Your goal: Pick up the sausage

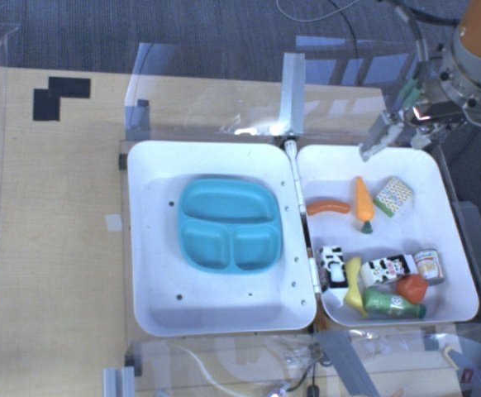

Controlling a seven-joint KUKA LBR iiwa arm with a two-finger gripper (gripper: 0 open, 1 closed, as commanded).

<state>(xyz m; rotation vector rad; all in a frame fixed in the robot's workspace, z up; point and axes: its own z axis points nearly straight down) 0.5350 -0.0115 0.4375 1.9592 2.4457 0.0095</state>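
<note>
**Sausage not yet picked up**

The right bin (451, 222) carries the sausage (328, 208) near its left edge, untouched. The gripper (378, 142) hangs above that bin's far edge, fingers apparently apart, gripping nothing. Approach, grasp and lift remain.

No legible text can be made out. Printed labels are carried by the small can (428, 265) and the green bottle (393, 303), but their lettering is too blurred

The sausage (328, 208), reddish-orange and slightly curved, lies flat just left of the carrot (363, 201).
</note>
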